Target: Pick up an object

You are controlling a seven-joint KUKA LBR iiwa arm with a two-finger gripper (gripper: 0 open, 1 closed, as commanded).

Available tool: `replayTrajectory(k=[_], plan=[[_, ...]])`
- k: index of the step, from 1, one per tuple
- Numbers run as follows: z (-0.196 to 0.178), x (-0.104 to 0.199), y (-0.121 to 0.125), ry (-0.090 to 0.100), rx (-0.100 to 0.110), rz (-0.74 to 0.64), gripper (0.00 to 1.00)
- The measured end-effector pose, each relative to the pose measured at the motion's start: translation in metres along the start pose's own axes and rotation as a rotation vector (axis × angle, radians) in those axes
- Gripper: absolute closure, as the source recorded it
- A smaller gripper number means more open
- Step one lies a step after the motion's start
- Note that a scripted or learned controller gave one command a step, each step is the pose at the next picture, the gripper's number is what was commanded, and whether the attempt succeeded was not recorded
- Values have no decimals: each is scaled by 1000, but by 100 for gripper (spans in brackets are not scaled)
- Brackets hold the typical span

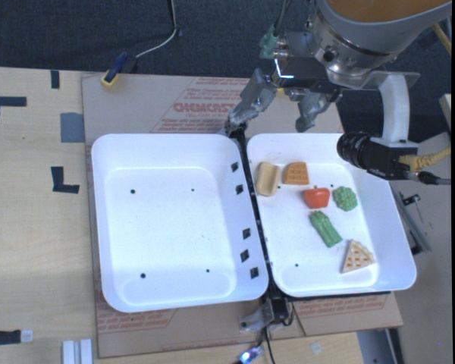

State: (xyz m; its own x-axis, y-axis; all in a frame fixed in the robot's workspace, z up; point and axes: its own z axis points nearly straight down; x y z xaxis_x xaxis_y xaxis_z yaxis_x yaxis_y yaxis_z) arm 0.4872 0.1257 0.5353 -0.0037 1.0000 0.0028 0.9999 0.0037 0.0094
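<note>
My gripper (271, 120) hangs above the far edge of the right bin (387, 226), its two fingers spread apart with nothing between them. One finger (246, 112) is over the ridge between the bins, the other finger (307, 116) is further right. In the right bin lie a tan bread piece (267, 178), an orange waffle piece (295, 174), a red tomato (316, 197), a green broccoli floret (345, 199), a dark green pickle (325, 228) and a triangular pizza slice (356, 256). All the toys lie below and in front of the gripper, untouched.
The left bin (167, 233) sits beside the right one on a cardboard sheet (189, 105). A black camera-like fixture (371, 156) juts over the right bin's far right corner. A cable with a yellow clip (114, 70) lies at the back left.
</note>
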Motion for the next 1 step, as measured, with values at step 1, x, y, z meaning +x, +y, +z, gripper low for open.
replayTrajectory(k=[1], plan=[[156,16,-7,-8,27,2,0]])
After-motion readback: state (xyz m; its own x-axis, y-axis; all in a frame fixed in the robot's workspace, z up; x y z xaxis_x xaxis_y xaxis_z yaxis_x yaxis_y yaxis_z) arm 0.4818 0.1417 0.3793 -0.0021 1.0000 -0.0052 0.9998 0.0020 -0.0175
